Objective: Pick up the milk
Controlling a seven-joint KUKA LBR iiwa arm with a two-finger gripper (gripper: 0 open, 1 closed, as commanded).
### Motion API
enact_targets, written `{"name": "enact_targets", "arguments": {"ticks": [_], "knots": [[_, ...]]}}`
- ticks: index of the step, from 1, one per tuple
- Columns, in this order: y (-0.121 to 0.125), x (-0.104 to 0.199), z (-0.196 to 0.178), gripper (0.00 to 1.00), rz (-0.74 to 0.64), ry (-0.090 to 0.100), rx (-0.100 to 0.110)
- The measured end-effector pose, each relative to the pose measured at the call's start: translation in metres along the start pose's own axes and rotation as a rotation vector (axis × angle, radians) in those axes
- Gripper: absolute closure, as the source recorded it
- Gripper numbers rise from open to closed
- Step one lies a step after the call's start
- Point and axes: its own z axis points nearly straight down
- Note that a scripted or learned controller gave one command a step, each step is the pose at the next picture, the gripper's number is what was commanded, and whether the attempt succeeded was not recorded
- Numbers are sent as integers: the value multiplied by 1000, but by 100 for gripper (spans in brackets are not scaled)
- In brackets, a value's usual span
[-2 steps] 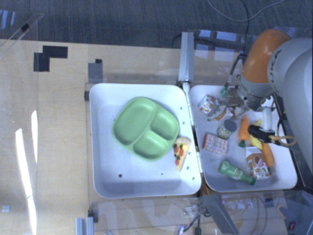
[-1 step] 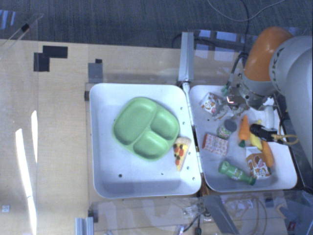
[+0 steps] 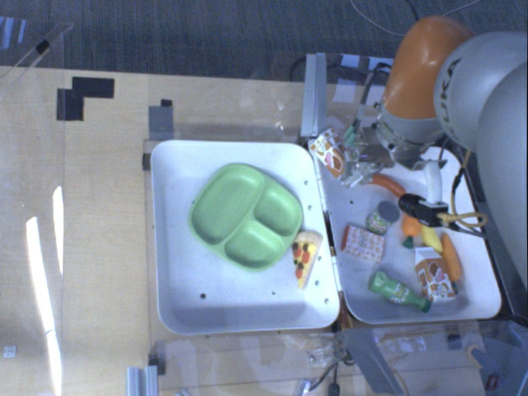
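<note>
A small white carton with orange and red print, which looks like the milk [image 3: 328, 153], lies tilted at the far left corner of the right bin [image 3: 487, 299], over its rim. My gripper [image 3: 355, 165] is right beside it, on its right side, touching or nearly touching it. I cannot make out whether the carton is held. A second white and brown carton [image 3: 435, 275] stands near the front right of the same bin, away from the gripper.
The right bin also holds a green bottle [image 3: 398, 290], a pink checked packet [image 3: 363, 242], a small can [image 3: 382, 219], a carrot [image 3: 388, 185], a banana [image 3: 431, 238] and several other toy foods. A green divided plate [image 3: 246, 214] and a pizza slice [image 3: 305, 256] lie in the left bin [image 3: 177, 295].
</note>
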Motion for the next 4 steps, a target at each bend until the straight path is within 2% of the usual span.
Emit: {"name": "enact_targets", "arguments": {"ticks": [1,2,3,4], "knots": [[1,5,0,0,-6,5,-2],[32,-22,-9,0,-107,-2,-37],[28,-81,30,0,-211,-5,-40],[16,-74,60,0,-311,-15,-72]]}}
